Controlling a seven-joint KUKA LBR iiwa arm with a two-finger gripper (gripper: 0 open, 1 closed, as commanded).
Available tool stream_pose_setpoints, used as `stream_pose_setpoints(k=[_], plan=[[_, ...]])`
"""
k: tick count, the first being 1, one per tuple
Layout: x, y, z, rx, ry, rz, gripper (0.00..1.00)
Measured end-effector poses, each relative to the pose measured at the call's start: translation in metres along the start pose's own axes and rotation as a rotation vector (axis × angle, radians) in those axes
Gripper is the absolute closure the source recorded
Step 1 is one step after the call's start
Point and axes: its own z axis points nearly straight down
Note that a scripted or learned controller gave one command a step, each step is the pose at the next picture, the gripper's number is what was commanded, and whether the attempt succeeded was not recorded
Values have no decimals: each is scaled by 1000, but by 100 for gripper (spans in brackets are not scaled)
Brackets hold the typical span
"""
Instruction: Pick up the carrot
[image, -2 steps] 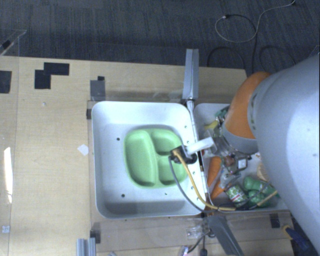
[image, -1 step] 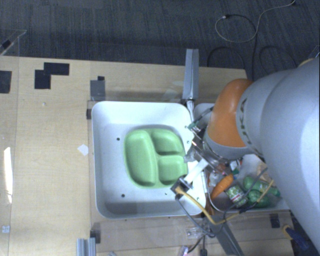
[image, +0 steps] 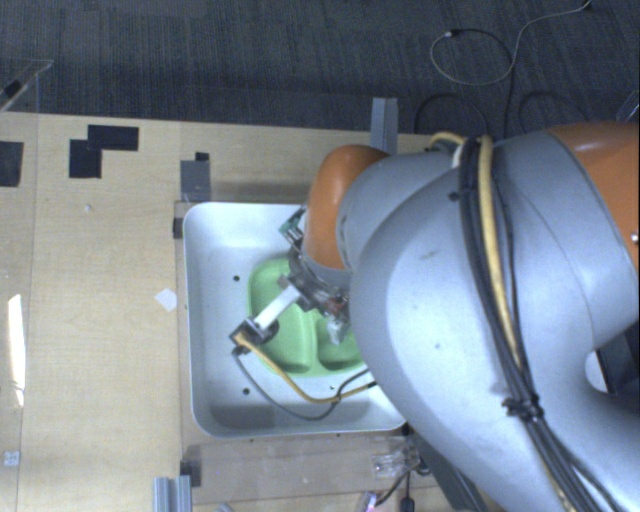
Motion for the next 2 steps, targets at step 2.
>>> stream_pose_setpoints(k=[2], plan=[[-18, -85, 0, -11, 3, -524, 0]])
